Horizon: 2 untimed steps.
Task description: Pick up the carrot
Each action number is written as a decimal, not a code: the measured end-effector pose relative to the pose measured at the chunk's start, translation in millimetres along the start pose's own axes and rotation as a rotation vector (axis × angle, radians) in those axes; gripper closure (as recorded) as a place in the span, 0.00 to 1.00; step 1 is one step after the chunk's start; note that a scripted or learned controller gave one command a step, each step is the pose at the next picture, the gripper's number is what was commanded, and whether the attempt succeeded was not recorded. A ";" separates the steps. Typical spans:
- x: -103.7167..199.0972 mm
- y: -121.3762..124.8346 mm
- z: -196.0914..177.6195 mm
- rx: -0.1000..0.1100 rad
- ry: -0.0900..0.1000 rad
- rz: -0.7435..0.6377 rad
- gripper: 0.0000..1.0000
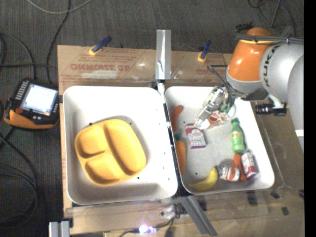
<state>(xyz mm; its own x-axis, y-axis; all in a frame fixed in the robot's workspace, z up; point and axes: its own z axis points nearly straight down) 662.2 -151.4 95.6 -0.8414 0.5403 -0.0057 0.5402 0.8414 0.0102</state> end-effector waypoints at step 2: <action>86.9 -13.2 2.3 0.005 -0.015 -0.245 1.00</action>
<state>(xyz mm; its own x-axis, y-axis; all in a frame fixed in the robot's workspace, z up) 582.0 -115.6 92.6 -0.9470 0.3205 -0.0218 0.3205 0.9472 0.0017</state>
